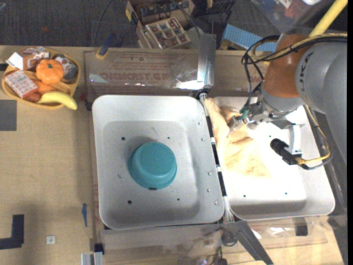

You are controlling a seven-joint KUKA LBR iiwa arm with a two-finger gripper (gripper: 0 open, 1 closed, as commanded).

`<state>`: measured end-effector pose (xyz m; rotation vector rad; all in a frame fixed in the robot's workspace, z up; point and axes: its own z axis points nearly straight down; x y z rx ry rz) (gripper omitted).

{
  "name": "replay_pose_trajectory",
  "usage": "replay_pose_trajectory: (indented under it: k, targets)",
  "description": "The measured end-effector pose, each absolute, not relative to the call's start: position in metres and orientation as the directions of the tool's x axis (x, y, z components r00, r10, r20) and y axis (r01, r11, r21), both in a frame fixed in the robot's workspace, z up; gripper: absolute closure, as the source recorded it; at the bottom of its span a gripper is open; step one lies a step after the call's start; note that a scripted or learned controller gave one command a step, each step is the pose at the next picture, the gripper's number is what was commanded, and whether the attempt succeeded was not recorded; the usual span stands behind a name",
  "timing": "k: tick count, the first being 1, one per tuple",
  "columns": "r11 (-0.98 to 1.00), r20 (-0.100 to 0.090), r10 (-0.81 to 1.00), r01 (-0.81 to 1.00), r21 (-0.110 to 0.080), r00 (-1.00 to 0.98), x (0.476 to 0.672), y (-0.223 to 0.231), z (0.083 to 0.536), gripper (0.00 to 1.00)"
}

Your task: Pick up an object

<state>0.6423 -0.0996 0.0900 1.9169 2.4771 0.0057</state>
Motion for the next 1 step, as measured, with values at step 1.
replay_pose_trajectory:
  k: [1]
  targets:
    - [0.248,-0.005,0.969,0.969,0.013,-0.248,0.6436,-0.1002,0.1015,1.0]
